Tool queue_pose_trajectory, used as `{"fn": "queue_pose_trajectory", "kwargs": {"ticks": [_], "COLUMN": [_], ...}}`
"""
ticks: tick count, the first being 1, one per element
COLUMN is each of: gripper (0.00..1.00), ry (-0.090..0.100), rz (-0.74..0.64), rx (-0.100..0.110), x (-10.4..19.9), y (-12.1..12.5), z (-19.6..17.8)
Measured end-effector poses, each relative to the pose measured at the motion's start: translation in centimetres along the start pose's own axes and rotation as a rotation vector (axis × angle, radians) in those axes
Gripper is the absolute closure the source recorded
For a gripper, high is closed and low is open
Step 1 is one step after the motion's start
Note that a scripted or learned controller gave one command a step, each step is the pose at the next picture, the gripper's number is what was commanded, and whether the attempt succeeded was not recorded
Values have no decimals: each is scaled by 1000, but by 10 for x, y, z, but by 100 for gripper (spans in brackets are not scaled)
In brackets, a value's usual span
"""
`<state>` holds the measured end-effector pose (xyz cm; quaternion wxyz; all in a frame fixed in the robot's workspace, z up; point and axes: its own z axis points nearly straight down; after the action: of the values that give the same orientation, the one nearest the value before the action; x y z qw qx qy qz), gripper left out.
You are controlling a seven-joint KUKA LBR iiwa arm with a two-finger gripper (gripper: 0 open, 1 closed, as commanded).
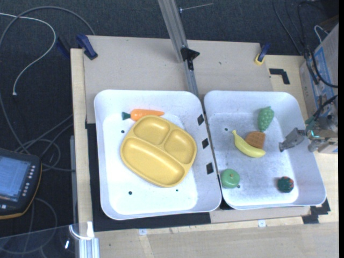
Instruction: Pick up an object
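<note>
Camera view: the left bin (107, 144) carries a yellow plate (158, 150) with a carrot (145, 113) at its far edge. The right bin (306, 144) holds banana (248, 146), grapes (265, 117), apple (230, 178) and strawberry (285, 184). The gripper (287, 142) sits at the right edge, grasping nothing; whether it is released or clenched cannot be told.

The bench (161, 58) is pale tan, with blue clamps at its far corners. Both bins (156, 206) are white with fine dark speckling. The sectioned plate (158, 150) is mustard yellow. The carrot (146, 113) is orange with a green top. The banana (247, 145) is yellow, the grapes (265, 117) green, the apple (230, 178) bright green. The pincer (293, 139) is grey.
</note>
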<state>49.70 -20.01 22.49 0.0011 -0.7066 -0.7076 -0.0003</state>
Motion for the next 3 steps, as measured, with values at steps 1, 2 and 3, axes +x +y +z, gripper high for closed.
{"fn": "queue_pose_trajectory", "kwargs": {"ticks": [1,2,3], "gripper": [0,0,0], "ry": [0,2,1], "rz": [0,1,1], "rx": [0,5,5], "x": [0,5,5], "y": [0,0,2], "z": [0,43,86]}}
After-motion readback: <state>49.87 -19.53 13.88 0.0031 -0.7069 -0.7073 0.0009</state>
